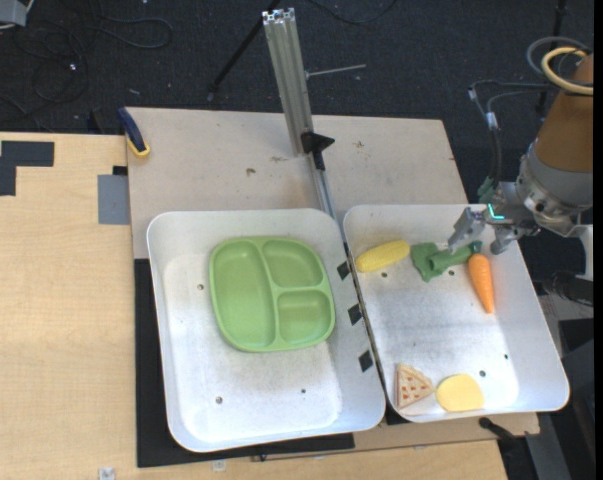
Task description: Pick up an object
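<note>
Camera view, end effector [478, 234] (grip state unclear) above carrot [481, 281], long axis near-vertical.

My arm [564, 128] is grey metal with an orange band above the wrist and a dark cable looping beside it. My gripper [478, 230] is pale grey, with a small teal light on its body.

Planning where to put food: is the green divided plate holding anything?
Empty. The green divided plate lies flat in the left bin; all three compartments show bare green.
</note>
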Controlling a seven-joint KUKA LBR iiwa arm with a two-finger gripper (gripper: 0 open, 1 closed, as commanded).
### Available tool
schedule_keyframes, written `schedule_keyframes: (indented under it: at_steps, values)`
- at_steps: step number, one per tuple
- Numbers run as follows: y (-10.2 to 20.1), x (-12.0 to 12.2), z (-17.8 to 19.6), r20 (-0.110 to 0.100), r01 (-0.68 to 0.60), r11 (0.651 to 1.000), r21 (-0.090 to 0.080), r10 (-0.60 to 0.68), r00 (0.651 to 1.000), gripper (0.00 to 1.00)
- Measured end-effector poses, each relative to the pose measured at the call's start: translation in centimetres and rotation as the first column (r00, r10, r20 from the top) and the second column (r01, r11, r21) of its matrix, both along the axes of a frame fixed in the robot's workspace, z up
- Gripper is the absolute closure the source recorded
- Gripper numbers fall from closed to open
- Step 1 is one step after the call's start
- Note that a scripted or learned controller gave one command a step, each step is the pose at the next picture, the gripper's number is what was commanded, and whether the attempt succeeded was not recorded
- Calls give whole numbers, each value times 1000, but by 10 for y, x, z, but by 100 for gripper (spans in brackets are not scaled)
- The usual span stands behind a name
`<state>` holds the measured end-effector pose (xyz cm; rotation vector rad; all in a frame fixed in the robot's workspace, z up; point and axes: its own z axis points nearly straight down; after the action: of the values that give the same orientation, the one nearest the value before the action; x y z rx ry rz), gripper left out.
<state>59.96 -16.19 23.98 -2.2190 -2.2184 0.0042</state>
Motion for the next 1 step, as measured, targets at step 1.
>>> schedule_keyframes:
  at_steps: [1]
  values:
    - [0,1,1,2,0,1000,0,0,1000,0]
